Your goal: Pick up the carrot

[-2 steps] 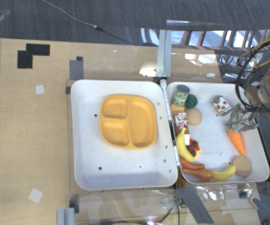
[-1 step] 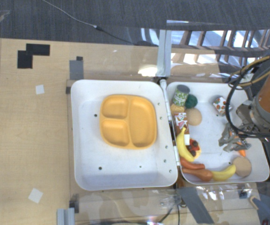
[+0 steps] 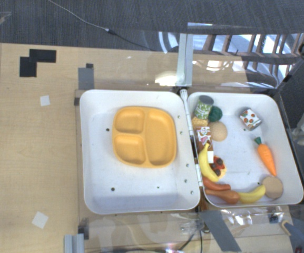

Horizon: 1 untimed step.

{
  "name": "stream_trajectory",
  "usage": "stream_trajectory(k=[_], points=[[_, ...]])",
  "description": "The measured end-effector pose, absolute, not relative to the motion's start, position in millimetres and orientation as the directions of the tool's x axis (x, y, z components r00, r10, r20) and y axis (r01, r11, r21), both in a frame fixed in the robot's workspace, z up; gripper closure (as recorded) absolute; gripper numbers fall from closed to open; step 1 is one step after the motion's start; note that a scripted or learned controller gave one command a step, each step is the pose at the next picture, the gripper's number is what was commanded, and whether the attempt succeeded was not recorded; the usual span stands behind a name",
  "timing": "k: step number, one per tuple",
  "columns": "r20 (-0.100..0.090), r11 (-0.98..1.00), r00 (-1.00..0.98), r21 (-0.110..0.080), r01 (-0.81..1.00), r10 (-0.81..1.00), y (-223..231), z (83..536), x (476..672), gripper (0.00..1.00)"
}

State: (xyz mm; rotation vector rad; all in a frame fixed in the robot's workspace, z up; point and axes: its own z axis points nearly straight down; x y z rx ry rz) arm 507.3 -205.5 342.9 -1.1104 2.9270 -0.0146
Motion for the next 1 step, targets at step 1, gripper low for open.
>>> stream_trajectory(k=[1], points=[[-0.001,0.667,-0.667,0.011,-0.745,-0.745,-202.0,125.3,548.0,1.0]])
